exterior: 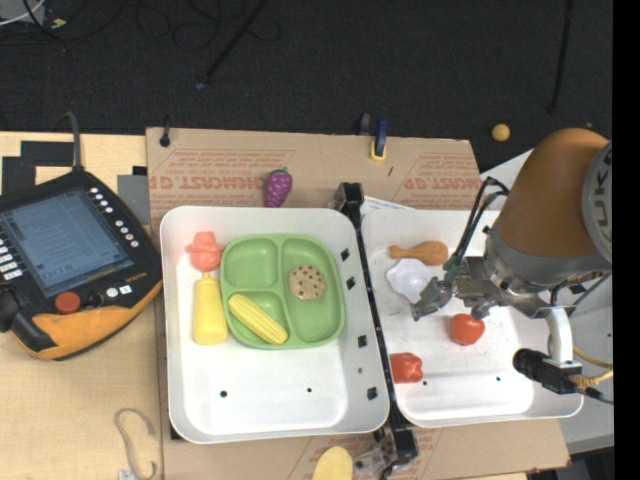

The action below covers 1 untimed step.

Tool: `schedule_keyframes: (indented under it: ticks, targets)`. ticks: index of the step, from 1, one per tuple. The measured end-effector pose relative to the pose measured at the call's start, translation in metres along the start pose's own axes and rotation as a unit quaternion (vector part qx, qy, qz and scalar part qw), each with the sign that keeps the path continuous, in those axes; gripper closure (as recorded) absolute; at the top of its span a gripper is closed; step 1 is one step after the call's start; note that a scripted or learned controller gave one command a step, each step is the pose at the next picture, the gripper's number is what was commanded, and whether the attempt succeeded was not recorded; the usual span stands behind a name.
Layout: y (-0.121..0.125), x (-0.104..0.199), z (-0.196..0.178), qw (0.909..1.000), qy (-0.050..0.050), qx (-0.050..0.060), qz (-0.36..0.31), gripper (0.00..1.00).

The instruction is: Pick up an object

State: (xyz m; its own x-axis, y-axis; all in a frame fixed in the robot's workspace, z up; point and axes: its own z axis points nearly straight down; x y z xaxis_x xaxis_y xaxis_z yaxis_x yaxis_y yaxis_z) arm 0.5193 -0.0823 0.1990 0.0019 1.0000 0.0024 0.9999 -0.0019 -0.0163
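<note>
1. Overhead, the arm (555, 203) reaches into the right bin (480, 393).
2. Left bin (260, 398) holds a green divided plate (300, 313) with corn (257, 318) and a cookie (306, 283).
3. The gripper (440, 296) hovers by a white object (405, 280), fingers seemingly parted, holding nothing.
4. Just beside it lies a red tomato (466, 329); a chicken drumstick (420, 252) lies farther back.

Bench (70, 408), cardboard sheet (300, 168), two white bins (260, 408)

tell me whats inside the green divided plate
The green divided plate holds a corn cob in its lower left compartment and a cookie in its right one. The upper left compartment looks bare. Nothing covers the plate.
</note>
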Motion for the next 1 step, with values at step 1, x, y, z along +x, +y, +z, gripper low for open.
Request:
schedule_keyframes:
  ticks: [1]
  targets:
    - [0.0027,-0.0003,-0.0061,1.0000,-0.001,-0.006,-0.001,0.00]
